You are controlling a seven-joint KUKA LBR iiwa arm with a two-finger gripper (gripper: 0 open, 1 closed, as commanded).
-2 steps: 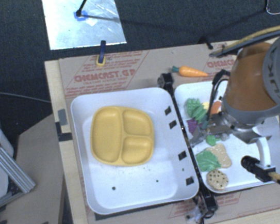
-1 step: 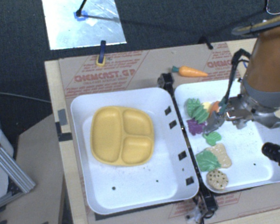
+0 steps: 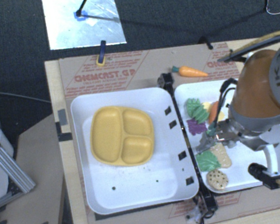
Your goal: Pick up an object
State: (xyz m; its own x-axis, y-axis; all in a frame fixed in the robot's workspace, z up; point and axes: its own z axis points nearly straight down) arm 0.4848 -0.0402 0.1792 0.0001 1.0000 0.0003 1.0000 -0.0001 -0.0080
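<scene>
My gripper (image 3: 207, 143) hangs low over the left part of the right bin (image 3: 244, 182), in among several toy foods. Above it lie a green leafy piece (image 3: 195, 108), a purple piece (image 3: 196, 126) and an orange piece (image 3: 213, 111). Just below it are a second green piece (image 3: 207, 162) and a pale beige piece (image 3: 222, 157), with a speckled cookie (image 3: 218, 178) at the bin's front. The arm's orange band and grey wrist hide the bin's right half. Nothing is visibly held.
The left bin (image 3: 142, 197) holds a yellow divided plate (image 3: 121, 135). A toy carrot (image 3: 190, 71) lies on the cardboard behind the right bin. A black divider (image 3: 183, 139) runs between the bins.
</scene>
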